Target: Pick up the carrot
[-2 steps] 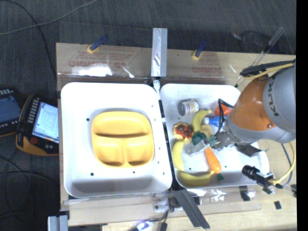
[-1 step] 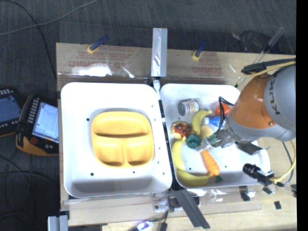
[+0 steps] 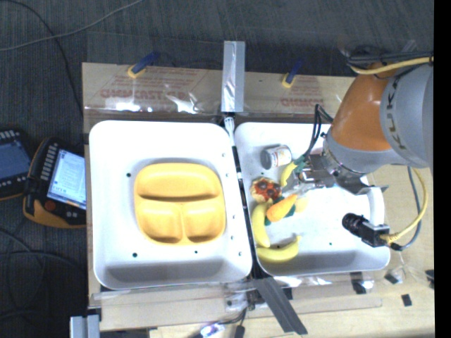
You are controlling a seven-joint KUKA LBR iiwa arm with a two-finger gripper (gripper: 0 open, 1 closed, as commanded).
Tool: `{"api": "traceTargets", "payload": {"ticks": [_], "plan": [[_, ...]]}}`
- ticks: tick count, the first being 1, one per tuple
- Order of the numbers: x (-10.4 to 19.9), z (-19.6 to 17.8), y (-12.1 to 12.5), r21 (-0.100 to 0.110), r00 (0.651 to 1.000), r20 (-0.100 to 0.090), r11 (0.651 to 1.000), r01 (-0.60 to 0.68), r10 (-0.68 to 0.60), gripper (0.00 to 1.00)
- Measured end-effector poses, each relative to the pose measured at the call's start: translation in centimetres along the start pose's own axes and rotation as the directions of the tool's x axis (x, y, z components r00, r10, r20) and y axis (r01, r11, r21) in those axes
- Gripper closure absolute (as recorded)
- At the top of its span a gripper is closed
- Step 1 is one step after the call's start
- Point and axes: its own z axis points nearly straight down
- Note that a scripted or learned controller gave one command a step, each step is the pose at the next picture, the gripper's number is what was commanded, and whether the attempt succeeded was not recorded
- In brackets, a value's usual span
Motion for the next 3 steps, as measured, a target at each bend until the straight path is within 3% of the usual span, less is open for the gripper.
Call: {"api": "traceTargets", "payload": {"ticks": [1,2,3], "plan": [[0.0,-0.8,0.0,0.003,1.000,0.002,1.000,0.002,-0.002,1.00],[0.0,-0.8,0.0,0.002,1.000,0.003,1.000,0.001,-0.001,0.00],[-3.2,1.0,-0.5,0.002,0.997,0.002,0.997,-0.077,0.077,0.00]]}}
